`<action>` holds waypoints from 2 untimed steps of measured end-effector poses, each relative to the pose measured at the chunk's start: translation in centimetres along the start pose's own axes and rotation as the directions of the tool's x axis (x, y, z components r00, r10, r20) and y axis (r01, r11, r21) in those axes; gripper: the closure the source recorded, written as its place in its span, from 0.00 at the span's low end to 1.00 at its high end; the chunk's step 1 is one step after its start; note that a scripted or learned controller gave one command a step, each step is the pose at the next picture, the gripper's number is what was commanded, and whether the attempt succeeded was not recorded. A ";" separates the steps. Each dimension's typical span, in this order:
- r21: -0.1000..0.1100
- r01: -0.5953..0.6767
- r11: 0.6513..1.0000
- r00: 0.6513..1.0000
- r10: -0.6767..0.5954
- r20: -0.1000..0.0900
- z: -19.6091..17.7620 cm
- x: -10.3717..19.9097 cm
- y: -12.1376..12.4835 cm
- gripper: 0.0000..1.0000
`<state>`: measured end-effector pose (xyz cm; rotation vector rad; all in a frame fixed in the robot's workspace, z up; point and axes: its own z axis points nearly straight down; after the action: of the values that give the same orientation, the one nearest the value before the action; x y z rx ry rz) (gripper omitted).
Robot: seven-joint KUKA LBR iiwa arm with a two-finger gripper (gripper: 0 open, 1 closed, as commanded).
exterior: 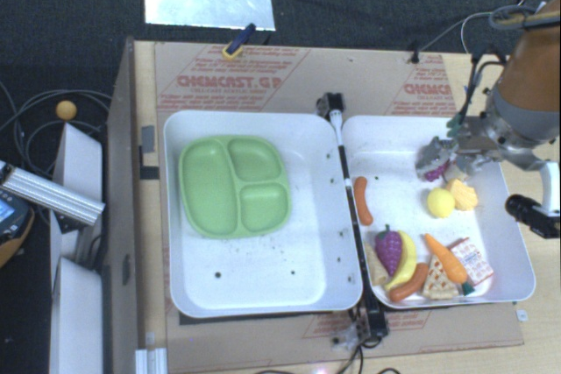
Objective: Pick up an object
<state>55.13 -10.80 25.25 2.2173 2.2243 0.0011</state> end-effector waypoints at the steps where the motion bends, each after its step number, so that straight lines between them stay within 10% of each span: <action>1: 0.001 -0.003 1.000 1.000 0.003 0.000 7.4 -4.1 0.0 0.00; 2: -0.001 0.000 1.000 1.000 0.000 0.000 16.8 -4.7 6.9 0.00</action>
<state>62.03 -15.48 8.43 2.2171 2.2236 0.0019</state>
